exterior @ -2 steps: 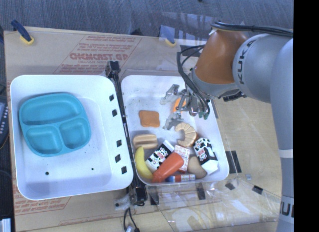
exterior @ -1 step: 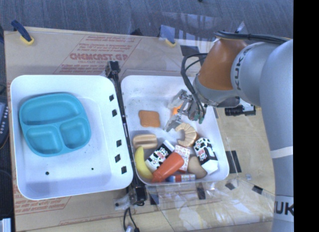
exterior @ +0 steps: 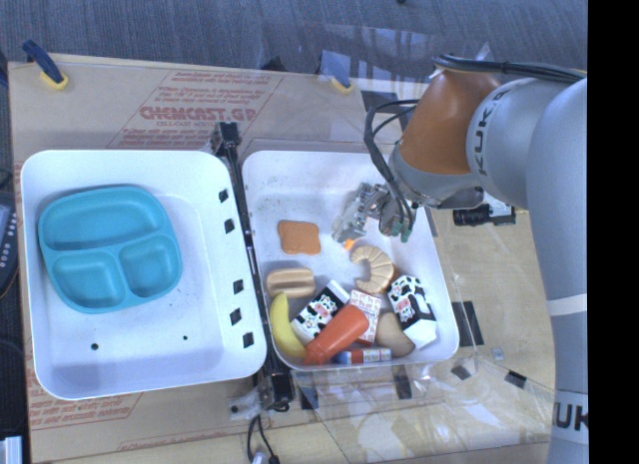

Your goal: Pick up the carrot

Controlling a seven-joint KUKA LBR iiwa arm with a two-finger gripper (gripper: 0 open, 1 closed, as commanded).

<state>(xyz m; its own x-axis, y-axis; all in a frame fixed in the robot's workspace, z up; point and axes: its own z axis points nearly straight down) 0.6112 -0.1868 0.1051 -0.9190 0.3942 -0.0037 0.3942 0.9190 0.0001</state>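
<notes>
Carrot low in right bin, well apart from end effector, grip state unclear.

The arm is built of thick, smooth grey segments with rounded housings, and a broad orange band wraps it just above the wrist. Dark lettering marks the grey shell beside the band and again low on the near segment. Black cables loop from the wrist to the small metallic end effector.
</notes>
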